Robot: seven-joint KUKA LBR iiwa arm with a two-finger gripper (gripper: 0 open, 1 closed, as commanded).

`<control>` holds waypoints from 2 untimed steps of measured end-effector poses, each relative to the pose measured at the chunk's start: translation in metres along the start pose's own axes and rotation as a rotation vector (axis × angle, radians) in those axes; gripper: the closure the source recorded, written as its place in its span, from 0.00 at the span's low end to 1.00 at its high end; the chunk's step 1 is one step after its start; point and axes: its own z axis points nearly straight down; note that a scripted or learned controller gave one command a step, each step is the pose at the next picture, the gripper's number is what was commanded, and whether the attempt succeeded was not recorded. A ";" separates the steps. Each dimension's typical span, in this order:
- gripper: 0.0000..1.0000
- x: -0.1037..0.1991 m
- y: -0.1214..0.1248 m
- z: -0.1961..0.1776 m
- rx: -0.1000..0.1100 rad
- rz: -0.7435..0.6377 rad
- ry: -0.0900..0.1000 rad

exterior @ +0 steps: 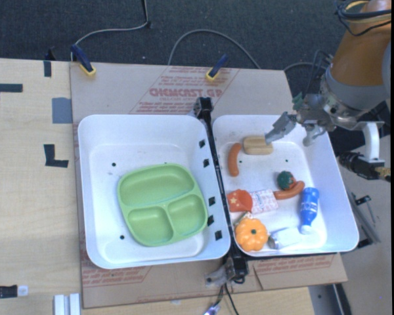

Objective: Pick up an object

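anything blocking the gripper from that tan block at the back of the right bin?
Nothing visible. The gripper hangs just right of the tan block, with bare bin floor around it. The nearest item, an orange sausage, lies on the block's far side.

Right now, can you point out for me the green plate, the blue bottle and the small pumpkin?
green plate [159, 188]: camera view, on the floor of its large compartment.
blue bottle [308, 209]: camera view, on the middle of its body.
pumpkin [251, 235]: camera view, on the middle of its orange skin.

A divided tray [163, 204] lies in the left bin [95, 136]. The right bin [335, 176] holds a bottle [308, 209], pumpkin [251, 234] and sausage [234, 159].
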 end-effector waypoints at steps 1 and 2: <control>0.00 0.048 0.040 0.098 0.002 -0.001 0.001; 0.00 0.050 0.063 0.098 0.000 0.000 0.001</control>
